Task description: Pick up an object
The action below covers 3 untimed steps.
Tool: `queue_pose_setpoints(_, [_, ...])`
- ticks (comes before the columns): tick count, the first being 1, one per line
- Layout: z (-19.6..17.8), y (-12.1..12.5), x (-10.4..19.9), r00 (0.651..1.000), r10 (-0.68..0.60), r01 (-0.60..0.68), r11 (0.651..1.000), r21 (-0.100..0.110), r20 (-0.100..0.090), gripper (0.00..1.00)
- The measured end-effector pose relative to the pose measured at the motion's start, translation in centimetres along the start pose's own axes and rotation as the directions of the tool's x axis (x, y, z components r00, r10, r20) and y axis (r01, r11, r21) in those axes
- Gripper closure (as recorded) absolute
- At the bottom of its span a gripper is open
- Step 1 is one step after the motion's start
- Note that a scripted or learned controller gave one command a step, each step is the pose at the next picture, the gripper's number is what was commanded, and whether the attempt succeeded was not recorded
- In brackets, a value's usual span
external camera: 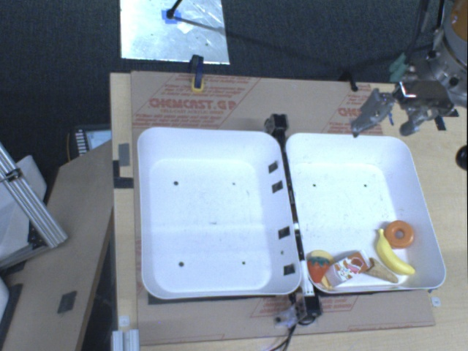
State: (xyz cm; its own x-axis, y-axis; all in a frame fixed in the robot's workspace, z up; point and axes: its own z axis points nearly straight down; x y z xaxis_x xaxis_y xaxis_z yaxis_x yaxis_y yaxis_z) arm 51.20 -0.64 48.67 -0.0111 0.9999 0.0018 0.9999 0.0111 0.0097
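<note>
We see the arm [446,42] cut off by the frame's right edge above the right bin [420,196]; only its wrist end is in frame. In that bin's near corner, the small packet [346,268] overlaps the tomato-like piece [318,265]; its print is too small to read.
</note>
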Motion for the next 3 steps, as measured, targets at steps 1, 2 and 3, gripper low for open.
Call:
queue_pose_setpoints(1, [-5.1, -2.5, 7.5, 1.0, -0.002, 0.002, 1.0, 0.001, -0.002, 0.0])
queue_pose_setpoints(2, [-4.8, -2.4, 11.2, 1.0, 0.003, -0.003, 1.0, 0.006, 0.0, 0.0])
queue_pose_setpoints(3, [-4.8, -2.4, 16.0, 1.0, 0.003, -0.003, 1.0, 0.007, -0.001, 0.0])
